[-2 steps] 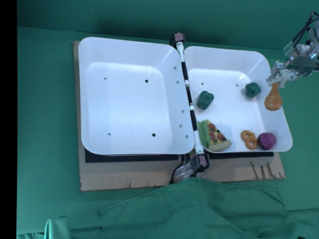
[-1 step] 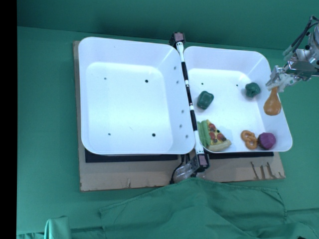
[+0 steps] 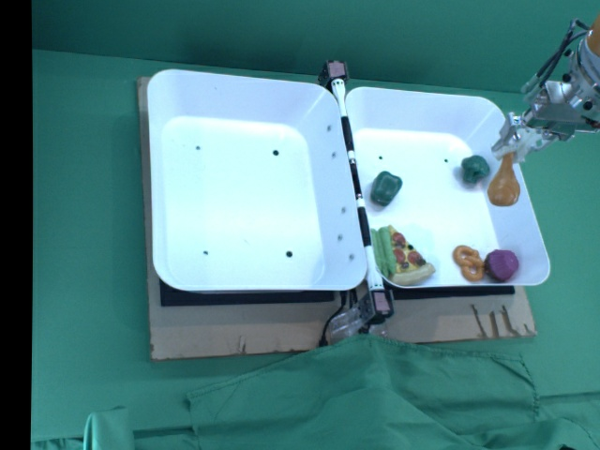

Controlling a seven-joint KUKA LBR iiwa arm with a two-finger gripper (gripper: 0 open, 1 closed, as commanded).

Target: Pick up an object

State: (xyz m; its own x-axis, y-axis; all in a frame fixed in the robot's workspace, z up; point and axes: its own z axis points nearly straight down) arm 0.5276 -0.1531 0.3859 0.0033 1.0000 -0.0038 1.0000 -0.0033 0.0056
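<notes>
Camera view, single, fixed: mounted above the bench (image 3: 94, 204), looking down at a slant from the near side. Frames both white bins (image 3: 248, 101) side by side at moderate distance, green backdrop beyond, green cloth (image 3: 375, 392) at the near edge. The arm (image 3: 577, 82) enters at right.

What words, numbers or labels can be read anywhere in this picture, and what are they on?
None can be read.
The two white bins carry no print, only small dark dots.
The toy pizza slice, the green peppers, the pretzel and the orange pear-shaped toy show no lettering.
The gripper bears no mark clear enough to read.
</notes>
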